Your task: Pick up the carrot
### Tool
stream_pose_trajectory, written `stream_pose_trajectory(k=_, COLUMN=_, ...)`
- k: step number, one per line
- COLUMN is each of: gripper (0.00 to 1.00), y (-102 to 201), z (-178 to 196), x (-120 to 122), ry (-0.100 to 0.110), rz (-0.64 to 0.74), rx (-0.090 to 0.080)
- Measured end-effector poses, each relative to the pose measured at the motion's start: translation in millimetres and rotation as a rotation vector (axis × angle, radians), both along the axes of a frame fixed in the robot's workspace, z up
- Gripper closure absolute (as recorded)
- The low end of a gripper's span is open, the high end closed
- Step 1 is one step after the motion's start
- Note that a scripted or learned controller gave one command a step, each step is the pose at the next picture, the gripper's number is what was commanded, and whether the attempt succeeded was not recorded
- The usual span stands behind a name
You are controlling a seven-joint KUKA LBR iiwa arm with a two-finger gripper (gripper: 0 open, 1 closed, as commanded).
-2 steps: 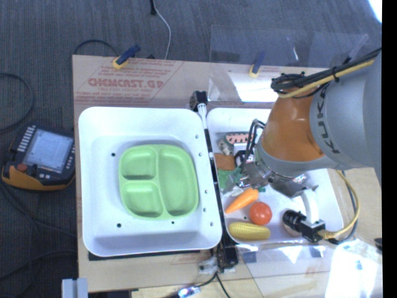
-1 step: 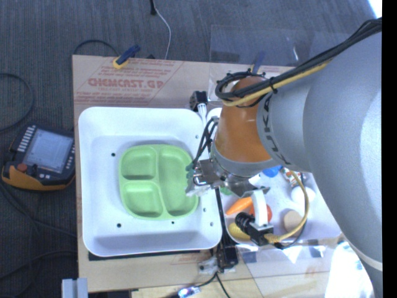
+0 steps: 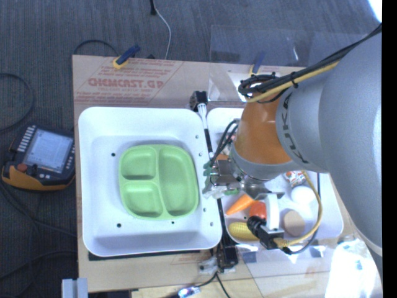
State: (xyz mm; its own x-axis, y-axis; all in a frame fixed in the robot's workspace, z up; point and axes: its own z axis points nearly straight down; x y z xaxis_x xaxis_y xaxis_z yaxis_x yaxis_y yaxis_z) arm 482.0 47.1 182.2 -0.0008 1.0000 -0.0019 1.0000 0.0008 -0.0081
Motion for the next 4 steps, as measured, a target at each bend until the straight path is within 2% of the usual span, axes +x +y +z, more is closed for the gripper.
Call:
stream_pose_trajectory(k=1, gripper=1.00, y=-54.5, z=0.5, x=1.0, ry=-0.001, rz=0.044, rx=-0.002)
stream_pose_trajectory(k=2, gripper=0.00, y=-52.3, z=0.4, x=1.0, ry=-0.002, rz=0.047, rx=0.000)
stream_pose_trajectory(k=3, gripper=0.00, y=-123.9, z=0.4, x=0.0, ry=-0.002, rz=-0.013, rx=-0.002)
stream_pose_trajectory(k=4, gripper=0.00, y=-76.9, z=0.4, x=0.5, ry=-0.002, rz=0.262, rx=0.003)
